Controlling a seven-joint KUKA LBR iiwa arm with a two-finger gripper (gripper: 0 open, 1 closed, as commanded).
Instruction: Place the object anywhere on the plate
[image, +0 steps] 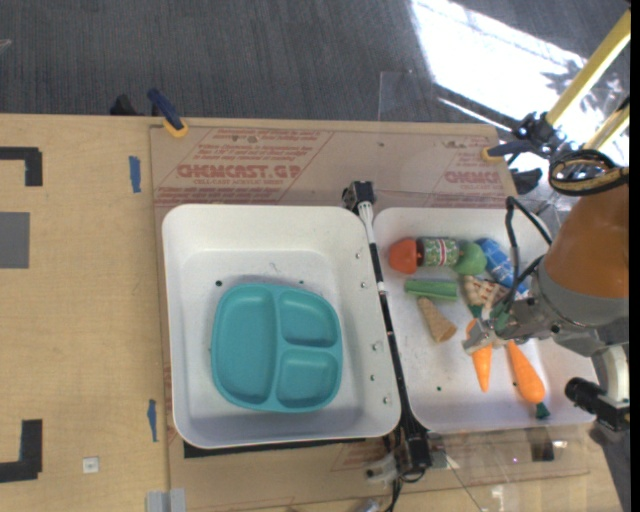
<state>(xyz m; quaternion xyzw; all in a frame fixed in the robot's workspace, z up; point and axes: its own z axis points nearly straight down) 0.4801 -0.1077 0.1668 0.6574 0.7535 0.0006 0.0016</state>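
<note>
Plate: you are looking at a teal plate (277, 347) with three compartments, lying flat in the left bin (190, 300), a little nearer than its middle.
Left bin: it is sitting side by side with the right bin (440, 405), their inner rims touching along a black strip.
Toys: you are seeing them all lying in the right bin, well apart from the plate.
Far row: a bottle with an orange cap (425, 252) is lying on its side at the far left of the right bin, with a green piece (470, 260) and a blue piece (496, 262) just right of it.
Middle: a green stick (431, 289) is lying below the bottle, and a tan cone (437, 319) is resting just nearer than it.
Carrots: one small carrot (482, 367) is pointing toward the near rim; a larger carrot (526, 375) is lying just right of it.
Arm: the arm (595, 262) is reaching in from the right, over the right bin.
Pincer: the pincer (484, 333) is hovering low just beside the top of the small carrot; you cannot tell from here whether it is spread or pinching anything.
Bench: the bench (80, 300) is carrying both bins on a cardboard sheet (260, 165).
</note>
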